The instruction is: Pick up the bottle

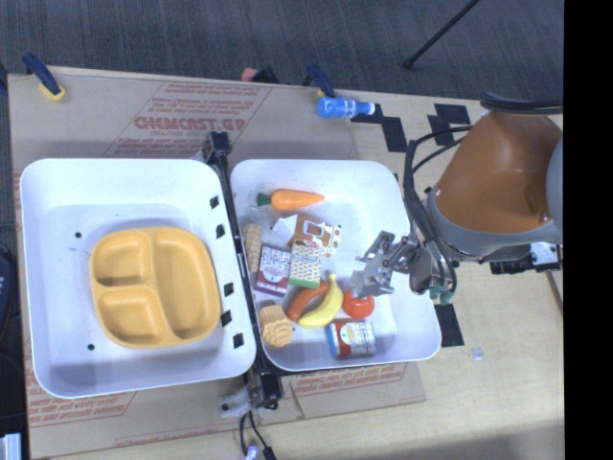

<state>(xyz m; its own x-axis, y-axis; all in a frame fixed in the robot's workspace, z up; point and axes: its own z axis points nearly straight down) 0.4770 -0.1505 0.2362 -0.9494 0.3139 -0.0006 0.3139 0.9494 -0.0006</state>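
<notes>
The bottle [353, 338] is small, with a red and white label. It lies on its side near the front edge of the right bin [407, 185]. My gripper [373, 264] reaches in from the right and hangs over the bin's right half, above and slightly behind the bottle. It is just over a red tomato [359, 306]. Its fingers stand open with nothing between them, and the bottle lies apart from them.
A carrot [296, 199], a banana [326, 308], a waffle [277, 332], small boxes [305, 264] and a corn cob [253, 245] crowd the right bin. The left bin [38, 190] holds a yellow divided tray [153, 286]. A blue object [340, 108] lies behind the bins.
</notes>
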